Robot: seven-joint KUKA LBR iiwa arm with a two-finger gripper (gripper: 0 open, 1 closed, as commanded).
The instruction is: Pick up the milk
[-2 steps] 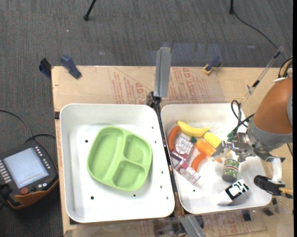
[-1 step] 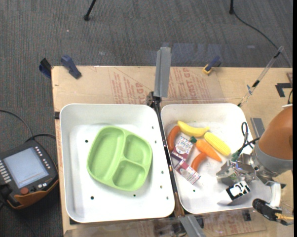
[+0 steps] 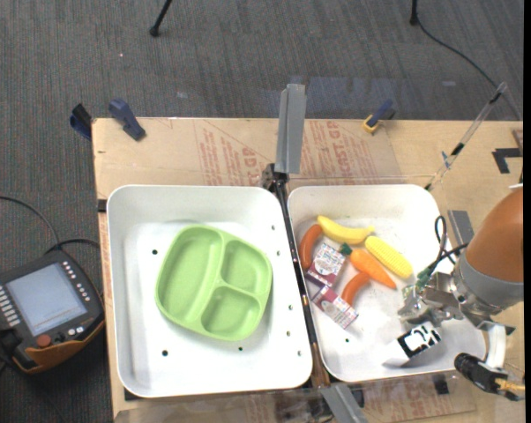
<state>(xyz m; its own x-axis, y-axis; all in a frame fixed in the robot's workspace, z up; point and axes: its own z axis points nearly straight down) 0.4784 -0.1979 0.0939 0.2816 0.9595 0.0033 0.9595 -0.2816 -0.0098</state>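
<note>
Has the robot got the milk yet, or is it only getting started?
Only getting started. Nothing looks done: the milk carton lies in the right bin among the toy food, beside the banana and a carrot. The pincer is at the bin's near right corner, apart from the milk, with nothing visible in it. Left to do: reach over to the milk, grip it and lift it.

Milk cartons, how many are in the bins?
2, both in the right bin: one milk carton beside the orange sausage, another just below it.
</note>
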